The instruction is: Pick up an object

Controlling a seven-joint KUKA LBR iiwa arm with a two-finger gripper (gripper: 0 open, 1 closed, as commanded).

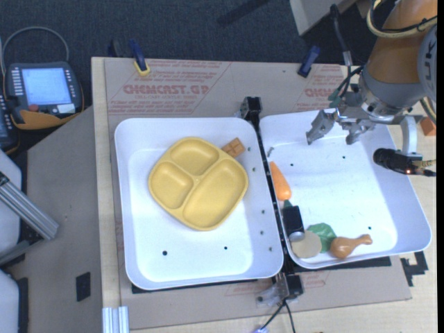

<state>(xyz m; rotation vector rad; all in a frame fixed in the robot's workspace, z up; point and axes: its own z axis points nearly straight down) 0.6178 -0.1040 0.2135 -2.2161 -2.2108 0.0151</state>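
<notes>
Over the right bin (388, 207) the gripper (336, 132) hangs with fingers spread wide and nothing between them, well apart from the carrot (279, 181) below.

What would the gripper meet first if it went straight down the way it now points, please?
Probably the bare floor of the right bin: the open gripper hangs over its upper part, apart from the carrot. Depth is hard to judge.
</notes>
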